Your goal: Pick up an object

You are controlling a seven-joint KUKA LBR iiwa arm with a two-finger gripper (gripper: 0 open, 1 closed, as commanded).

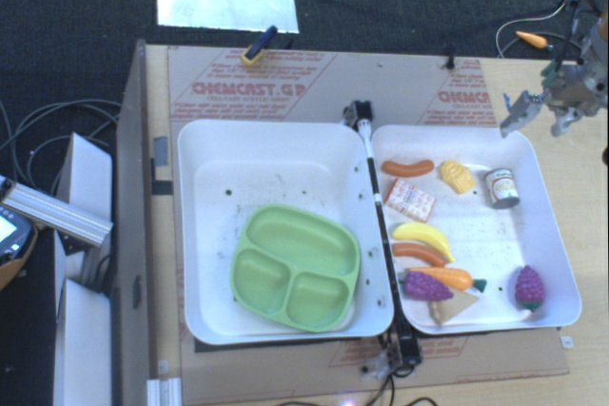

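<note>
I am hovering the gripper with its fingers spread and holding nothing, the tin can sitting just below and inward, and I am worrying its round side slips out if I close off-centre.

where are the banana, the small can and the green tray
banana [420,234], camera view, on the middle of its yellow curve
small can [501,187], camera view, on its labelled side
green tray [297,267], camera view, on the ridge between its compartments
</note>
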